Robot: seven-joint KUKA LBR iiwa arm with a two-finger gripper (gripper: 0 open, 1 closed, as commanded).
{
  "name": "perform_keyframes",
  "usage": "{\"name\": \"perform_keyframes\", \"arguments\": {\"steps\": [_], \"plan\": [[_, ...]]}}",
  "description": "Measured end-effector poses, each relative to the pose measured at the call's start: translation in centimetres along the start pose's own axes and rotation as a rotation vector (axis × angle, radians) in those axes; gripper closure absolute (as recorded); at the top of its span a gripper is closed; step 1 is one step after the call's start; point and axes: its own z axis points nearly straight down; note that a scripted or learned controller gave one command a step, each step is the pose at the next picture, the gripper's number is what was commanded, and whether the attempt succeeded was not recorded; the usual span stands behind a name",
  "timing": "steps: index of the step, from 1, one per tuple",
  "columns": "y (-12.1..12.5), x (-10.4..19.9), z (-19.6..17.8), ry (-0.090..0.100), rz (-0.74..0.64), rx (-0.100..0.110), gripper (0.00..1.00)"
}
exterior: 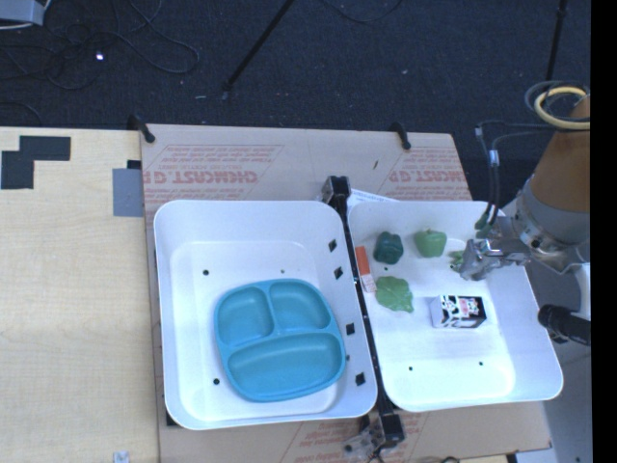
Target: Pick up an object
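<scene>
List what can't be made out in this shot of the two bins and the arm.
- Gripper: small and blurred in the camera view; its finger state is unreadable.
- Arm: cut off by the right edge.
- Black and white box: print too small to read.
- Dark green object, light green object and leafy green object: too small and soft to identify.
- Orange strip: partly hidden at the bin wall.
</scene>
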Motion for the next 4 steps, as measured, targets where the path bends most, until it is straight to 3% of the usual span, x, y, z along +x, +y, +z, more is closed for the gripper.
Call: {"name": "perform_keyframes", "arguments": {"steps": [1, 4], "plan": [[0.0, -0.1, -0.5, 0.001, 0.000, 0.004, 1.00], [0.4, 15.1, 0.5, 0.002, -0.003, 0.006, 1.00]]}}
